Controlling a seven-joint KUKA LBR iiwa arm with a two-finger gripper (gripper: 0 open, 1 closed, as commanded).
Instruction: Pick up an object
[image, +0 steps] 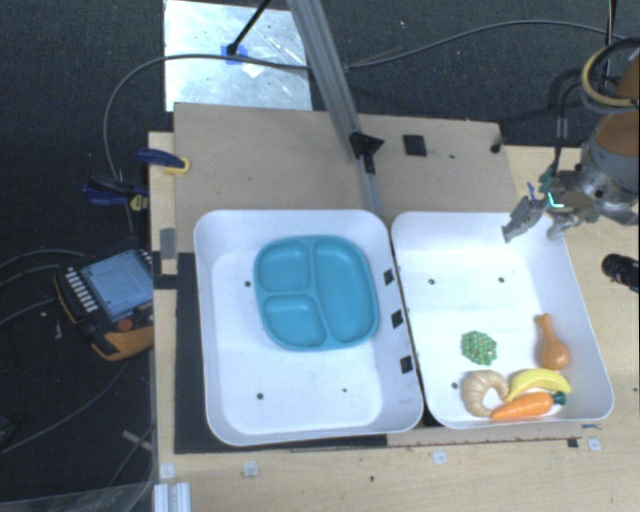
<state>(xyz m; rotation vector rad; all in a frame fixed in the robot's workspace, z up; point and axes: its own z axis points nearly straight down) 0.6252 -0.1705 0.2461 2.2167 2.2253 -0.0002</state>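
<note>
I see gripper (537, 219) over right bin (440, 250) rim at 1 o'clock, fingers spread, holding nothing. Toy food clustered at bin's 5 o'clock: broccoli (479, 347), croissant (483, 390), banana (541, 381), carrot (522, 406), drumstick (550, 344). Blue divided plate (316, 291) sits in left bin (225, 400).

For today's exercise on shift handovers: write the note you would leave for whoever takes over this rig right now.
Gripper: jaws open, holding nothing, above the right bin's far right corner.
Right bin, near corner: green piece, brown pear-shaped piece, croissant, banana, carrot.
Left bin: blue divided plate.
Done: nothing picked.
Left: descend, grasp one object, lift.
</note>
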